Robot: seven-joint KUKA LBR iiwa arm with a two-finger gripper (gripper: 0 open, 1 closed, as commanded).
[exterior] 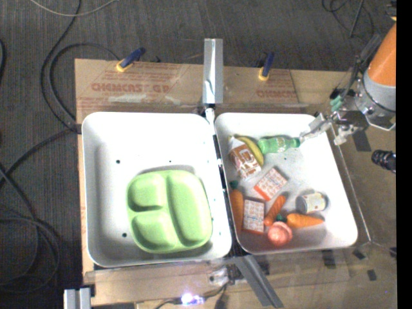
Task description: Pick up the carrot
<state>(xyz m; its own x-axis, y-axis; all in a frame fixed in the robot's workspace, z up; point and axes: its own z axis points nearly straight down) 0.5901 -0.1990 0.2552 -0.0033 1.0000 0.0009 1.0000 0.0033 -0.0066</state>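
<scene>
A robotics lab: 2 white bins on a clamped cardboard bench, cables strewn.

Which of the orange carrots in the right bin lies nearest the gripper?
The carrot beside the small can, near the bin's right front corner; the others lie further left.

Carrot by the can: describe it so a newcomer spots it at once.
Go to the right bin, near right corner. The carrot lies just in front of a grey can, beside a pink fruit. Unlike the other two orange pieces, it lies crosswise, away from the packets.

orange carrot, green tray, perhaps-green bottle
</scene>
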